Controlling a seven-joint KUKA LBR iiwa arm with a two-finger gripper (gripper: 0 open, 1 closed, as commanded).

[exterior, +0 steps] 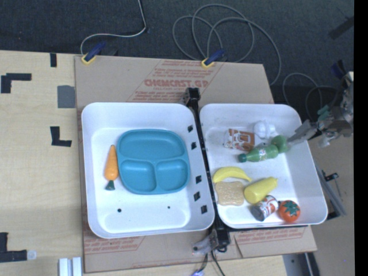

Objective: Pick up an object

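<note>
You are at the approach step: the gripper sits at the right bin's edge, and I cannot tell its state. Nothing is picked yet; nearest object is the green bottle, lying in this bin near the arm. Next move needs to come down over it w/ good centering.

A brown cardboard sheet is laid over the desk. Two clamps, one yellow-blue and one blue-yellow, are seen at the sheet's far edge. Grey cables are looped beyond that edge on dark carpet.
</note>
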